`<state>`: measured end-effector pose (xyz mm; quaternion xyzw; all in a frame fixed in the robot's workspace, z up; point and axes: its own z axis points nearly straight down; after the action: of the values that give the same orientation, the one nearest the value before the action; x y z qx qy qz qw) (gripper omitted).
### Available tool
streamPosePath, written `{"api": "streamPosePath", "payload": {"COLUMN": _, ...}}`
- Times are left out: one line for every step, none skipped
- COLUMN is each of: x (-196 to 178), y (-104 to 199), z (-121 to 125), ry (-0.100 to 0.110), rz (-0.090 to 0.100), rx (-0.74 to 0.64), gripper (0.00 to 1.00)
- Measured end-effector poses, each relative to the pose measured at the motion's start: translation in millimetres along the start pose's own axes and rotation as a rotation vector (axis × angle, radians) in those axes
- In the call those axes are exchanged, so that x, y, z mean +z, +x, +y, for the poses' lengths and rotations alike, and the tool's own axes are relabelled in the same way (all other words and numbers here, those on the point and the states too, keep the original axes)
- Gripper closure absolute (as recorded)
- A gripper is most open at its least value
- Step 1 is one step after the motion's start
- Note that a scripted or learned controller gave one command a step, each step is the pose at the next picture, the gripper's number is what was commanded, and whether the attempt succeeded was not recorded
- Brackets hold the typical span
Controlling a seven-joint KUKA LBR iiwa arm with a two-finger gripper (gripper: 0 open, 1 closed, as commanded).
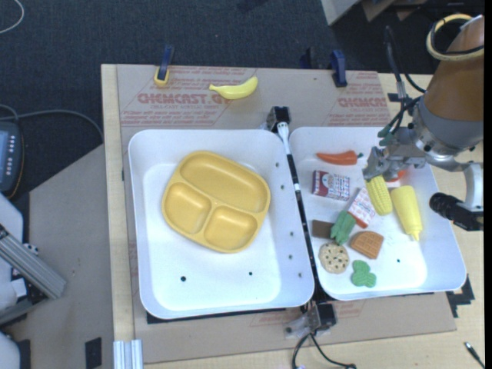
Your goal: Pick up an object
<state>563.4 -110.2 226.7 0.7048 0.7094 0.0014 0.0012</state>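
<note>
Corn cob (379, 194) in right bin (446, 271), beneath the gripper (387, 165).
Gripper sits low over the cob's upper end, beside a yellow bottle (407, 211); finger opening and any grasp cannot be determined.

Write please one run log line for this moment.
arm: over right bin | claw: above corn cob, beside red pepper | held: nothing seen | yellow tray: in left bin

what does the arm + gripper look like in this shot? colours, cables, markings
The arm shows a broad orange-brown band above a grey, rounded wrist section. The gripper is grey metal, compact and blocky. Dark cables run along the arm's left side. No markings legible.
</note>
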Motion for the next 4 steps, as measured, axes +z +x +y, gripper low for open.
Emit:
{"api": "streamPosePath", "payload": {"x": 11.7, "y": 56.5, "z": 10.4, "ry": 0.006, "rz": 0.001, "rx": 0.001, "gripper": 1.0}}
{"api": "streamPosePath", "payload": {"x": 10.7, "y": 44.7, "z": 13.8, "ry": 0.002, "rz": -0.001, "rx": 0.007, "gripper": 1.0}}
{"api": "streamPosePath", "payload": {"x": -6.8, "y": 52.8, "z": 6.7, "ry": 0.001, "rz": -0.001, "rx": 0.005, "gripper": 1.0}}
{"api": "streamPosePath", "payload": {"x": -6.5, "y": 48.2, "z": 7.1, "ry": 0.002, "rz": -0.002, "rx": 0.007, "gripper": 1.0}}
